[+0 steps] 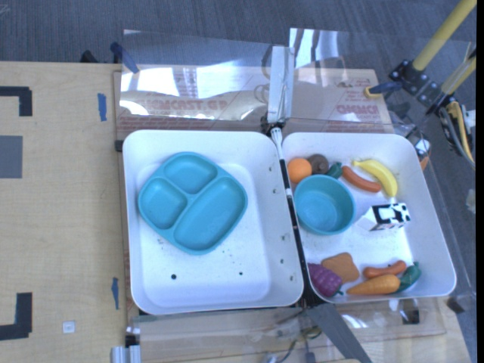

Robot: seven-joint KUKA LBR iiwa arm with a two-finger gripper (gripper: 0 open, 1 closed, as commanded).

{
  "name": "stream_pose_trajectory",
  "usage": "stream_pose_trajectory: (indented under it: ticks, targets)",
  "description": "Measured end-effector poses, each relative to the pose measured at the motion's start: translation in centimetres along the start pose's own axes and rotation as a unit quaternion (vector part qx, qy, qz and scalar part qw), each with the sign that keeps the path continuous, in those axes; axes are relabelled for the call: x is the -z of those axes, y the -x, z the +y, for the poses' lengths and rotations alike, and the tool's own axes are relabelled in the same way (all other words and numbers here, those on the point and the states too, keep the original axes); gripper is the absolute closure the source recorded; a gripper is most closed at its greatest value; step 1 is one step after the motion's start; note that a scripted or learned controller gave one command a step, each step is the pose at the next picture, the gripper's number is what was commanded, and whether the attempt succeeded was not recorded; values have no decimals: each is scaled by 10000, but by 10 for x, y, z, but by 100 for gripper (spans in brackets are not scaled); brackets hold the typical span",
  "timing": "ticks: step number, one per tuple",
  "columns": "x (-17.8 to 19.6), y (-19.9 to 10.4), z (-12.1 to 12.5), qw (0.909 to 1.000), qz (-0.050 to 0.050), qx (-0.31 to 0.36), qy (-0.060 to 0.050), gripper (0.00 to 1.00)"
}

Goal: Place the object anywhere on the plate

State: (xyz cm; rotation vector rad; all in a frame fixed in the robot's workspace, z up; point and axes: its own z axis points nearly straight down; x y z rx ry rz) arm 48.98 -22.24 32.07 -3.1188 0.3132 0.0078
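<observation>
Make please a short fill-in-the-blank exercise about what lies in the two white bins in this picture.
1. The blue plate lies in the ____ bin of the camera view.
2. The plate has ____ compartments.
3. The orange touches the rim of the blue ____.
4. The banana lies beside the ____, in the right bin.

Missing words: left; three; bowl; sausage

Pale wooden bench top (53, 225) w/ black tape marks (17, 100) at left; grey ribbed carpet floor (227, 6) behind; clear plastic guard panels (197, 82) reflect light.
</observation>
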Motion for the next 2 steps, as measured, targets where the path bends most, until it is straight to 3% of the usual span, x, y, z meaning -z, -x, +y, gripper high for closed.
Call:
stream_pose_trajectory:
  ticks: [1, 2]
  targets:
    - [88, -65, -16, 10000, 64, 14, 14, 100]
    - [-84, -13, -11, 10000, -31, -10, 7, 100]
